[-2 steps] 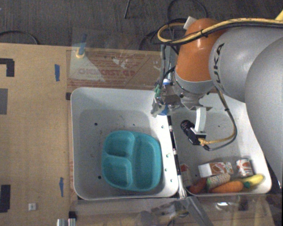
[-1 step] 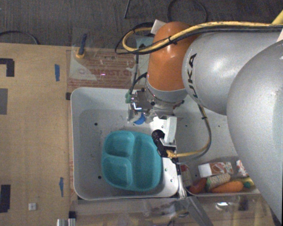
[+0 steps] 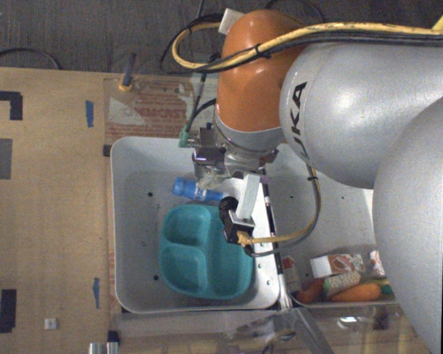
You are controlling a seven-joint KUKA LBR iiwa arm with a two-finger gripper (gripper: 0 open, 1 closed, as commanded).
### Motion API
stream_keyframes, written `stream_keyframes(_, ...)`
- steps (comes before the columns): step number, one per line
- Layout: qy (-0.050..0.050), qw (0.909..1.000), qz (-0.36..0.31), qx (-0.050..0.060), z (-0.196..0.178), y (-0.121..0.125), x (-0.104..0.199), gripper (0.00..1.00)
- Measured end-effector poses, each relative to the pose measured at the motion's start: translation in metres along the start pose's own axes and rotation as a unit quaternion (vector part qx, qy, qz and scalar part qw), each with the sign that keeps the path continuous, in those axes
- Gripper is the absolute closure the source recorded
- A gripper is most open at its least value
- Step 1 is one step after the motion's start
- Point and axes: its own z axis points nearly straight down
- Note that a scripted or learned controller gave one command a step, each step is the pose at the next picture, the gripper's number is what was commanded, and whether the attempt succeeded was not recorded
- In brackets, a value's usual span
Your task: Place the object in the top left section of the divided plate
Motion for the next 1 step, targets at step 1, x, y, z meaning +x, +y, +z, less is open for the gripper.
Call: stream_keyframes(1, 0.0, 1.0, -0.001, 0.0, 0.0001, -0.0002, 0.0004, 0.0)
